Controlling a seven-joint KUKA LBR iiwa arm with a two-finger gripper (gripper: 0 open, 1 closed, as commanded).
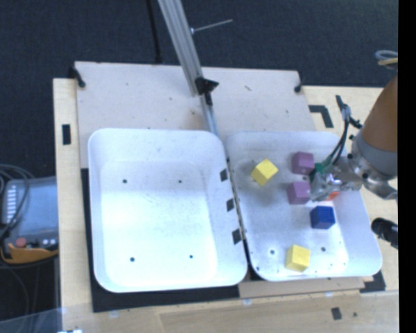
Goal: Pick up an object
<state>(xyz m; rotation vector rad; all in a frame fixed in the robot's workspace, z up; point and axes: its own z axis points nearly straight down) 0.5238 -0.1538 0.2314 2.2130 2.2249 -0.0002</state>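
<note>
Gripper (324,184) poised low in the right bin (263,263) near its right edge, finger state indeterminate, beside a purple cube (298,191); centring over the cube before closing favours success.

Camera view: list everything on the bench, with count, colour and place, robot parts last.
Left bin: one, white, left half of the bench.
Right bin: one, white, beside the left bin, holding all the blocks.
Yellow blocks: two, one near the right bin's upper left, one near its front edge.
Purple blocks: two, one near the bin's back, one just below it, next to the gripper.
Blue block: one, right of centre in the right bin.
Metal rail: one, grey, slanting over the bench's back.
Arm: one, grey with orange band, from the right.
Gripper: one, low over the right bin.
</note>
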